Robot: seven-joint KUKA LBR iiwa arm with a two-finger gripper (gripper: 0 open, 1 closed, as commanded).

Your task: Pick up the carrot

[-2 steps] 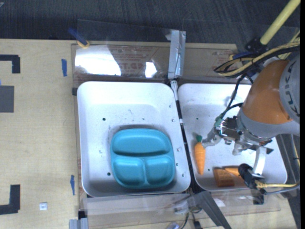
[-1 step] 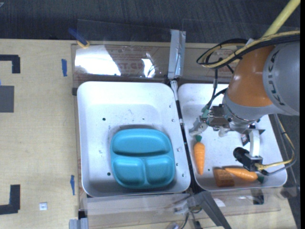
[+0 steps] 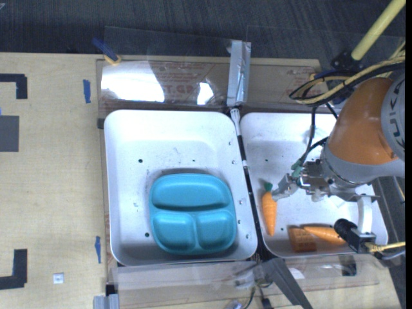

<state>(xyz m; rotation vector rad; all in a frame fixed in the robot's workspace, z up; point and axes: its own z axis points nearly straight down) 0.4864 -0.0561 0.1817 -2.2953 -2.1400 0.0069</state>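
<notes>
— Wooden bench (image 3: 51, 192) is bearing two white bins; what is sitting in them?

— A blue divided tray (image 3: 192, 212) is filling the left bin (image 3: 129, 140). The gripper (image 3: 283, 187) is hovering in the right bin (image 3: 270, 134), its grip unclear, just above the carrot (image 3: 268, 213) lying against the left wall.

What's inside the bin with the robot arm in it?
In the right bin lies a carrot by the left wall, with the hand just above it. Another orange thing lies near the front. The arm covers the bin's right part.
</notes>
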